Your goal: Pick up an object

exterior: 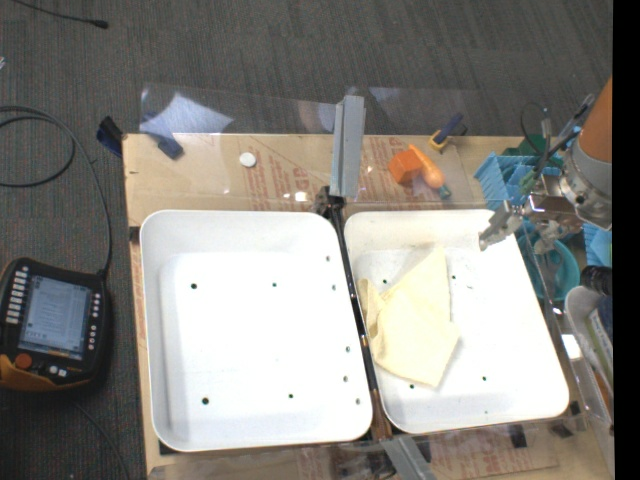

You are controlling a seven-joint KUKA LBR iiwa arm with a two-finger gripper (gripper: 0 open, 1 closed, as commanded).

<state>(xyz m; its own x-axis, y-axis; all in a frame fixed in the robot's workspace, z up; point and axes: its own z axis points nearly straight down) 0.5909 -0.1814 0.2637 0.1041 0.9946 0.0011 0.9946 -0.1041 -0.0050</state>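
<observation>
A pale yellow cloth [415,318] lies crumpled in the left half of the right white bin [510,388], against its left wall. My gripper [515,223] hangs at the bin's far right corner, above the rim, well apart from the cloth and to its upper right. The grey arm with its orange band [598,128] comes in from the right edge. Nothing is seen in the gripper.
The left white bin [160,268] sits beside the right one. Behind the bins on the bench stand a grey post [347,148], an orange object [413,166], a blue-yellow clip [447,131] and a small white disc [247,159]. Blue clutter [505,173] crowds the right side.
</observation>
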